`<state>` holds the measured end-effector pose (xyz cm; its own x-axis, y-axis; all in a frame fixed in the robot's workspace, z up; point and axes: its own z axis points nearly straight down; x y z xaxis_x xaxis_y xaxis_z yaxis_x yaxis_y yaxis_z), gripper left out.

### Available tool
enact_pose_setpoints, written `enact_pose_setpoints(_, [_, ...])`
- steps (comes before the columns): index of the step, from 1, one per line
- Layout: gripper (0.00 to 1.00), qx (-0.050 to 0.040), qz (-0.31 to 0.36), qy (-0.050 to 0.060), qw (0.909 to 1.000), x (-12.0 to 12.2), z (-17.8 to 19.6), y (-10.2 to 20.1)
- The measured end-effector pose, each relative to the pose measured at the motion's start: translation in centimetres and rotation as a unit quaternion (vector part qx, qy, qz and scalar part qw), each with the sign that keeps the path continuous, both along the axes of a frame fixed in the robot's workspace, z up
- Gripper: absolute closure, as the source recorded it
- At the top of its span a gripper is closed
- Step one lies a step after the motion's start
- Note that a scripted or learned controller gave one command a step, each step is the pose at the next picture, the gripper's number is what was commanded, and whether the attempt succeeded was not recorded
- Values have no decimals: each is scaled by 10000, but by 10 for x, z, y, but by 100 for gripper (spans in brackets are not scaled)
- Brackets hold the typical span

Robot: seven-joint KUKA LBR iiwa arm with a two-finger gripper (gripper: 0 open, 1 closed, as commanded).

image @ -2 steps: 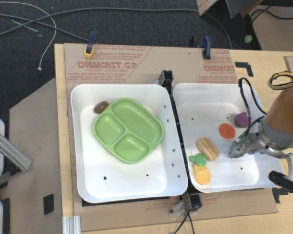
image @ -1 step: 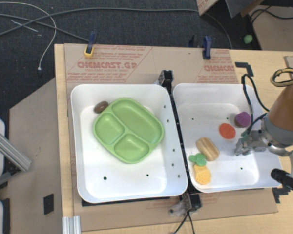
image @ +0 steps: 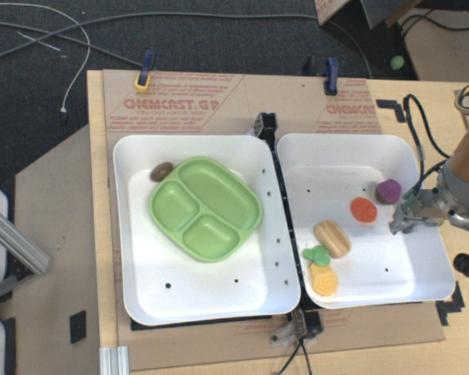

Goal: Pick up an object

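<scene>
My claw (image: 402,219) hangs at the right bin's (image: 352,147) far edge; I can't tell its state. Nearest, just left: purple ball (image: 388,191), orange disc (image: 364,209).

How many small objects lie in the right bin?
5: purple piece near the gripper, orange-red piece beside it, tan bun, green piece, yellow piece nearest the front.

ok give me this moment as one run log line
phase: approach | pincer: over right bin, nothing seen held | nearest: purple object, orange-red object | left bin: green tray
</scene>
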<state>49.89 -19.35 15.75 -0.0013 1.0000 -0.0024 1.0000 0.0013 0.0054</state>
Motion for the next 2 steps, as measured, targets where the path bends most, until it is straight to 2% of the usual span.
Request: enact_pose_setpoints(2, [100,-3,2,-4,10000,-6,102,-2])
